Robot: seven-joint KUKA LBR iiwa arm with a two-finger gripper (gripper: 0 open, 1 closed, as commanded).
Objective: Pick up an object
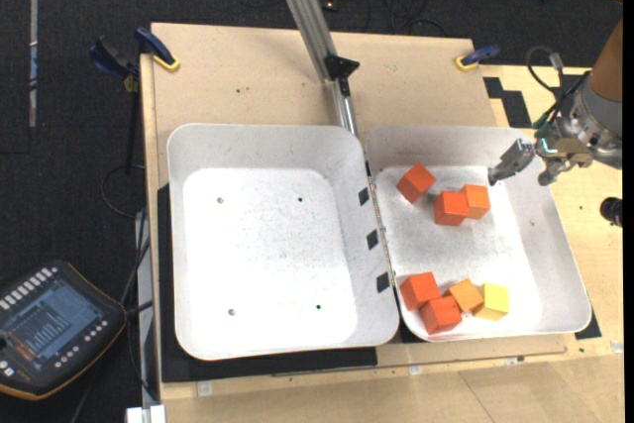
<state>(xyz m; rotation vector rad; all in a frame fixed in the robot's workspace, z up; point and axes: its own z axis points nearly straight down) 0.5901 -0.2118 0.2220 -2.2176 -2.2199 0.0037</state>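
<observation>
Blocks lie in two clusters in the right bin (555,243): near cluster (451,297) at 6 o'clock, orange, red and yellow; far cluster (446,195) toward 12 o'clock, three orange cubes. Left bin (198,213) bare. Hand (528,163) hangs at 2 o'clock over the right bin, fingers spread, gripping nothing. Step: approach. Next: move over one cube, likely the far cluster's nearest, descend, close.

Pincer (528,165) splayed wide, reaching in from the right.

Two white bins (267,139) sit side by side. The right one (555,253) holds seven cubes: apparently four red-orange (416,181), two orange (476,201), one yellow (494,300).
</observation>
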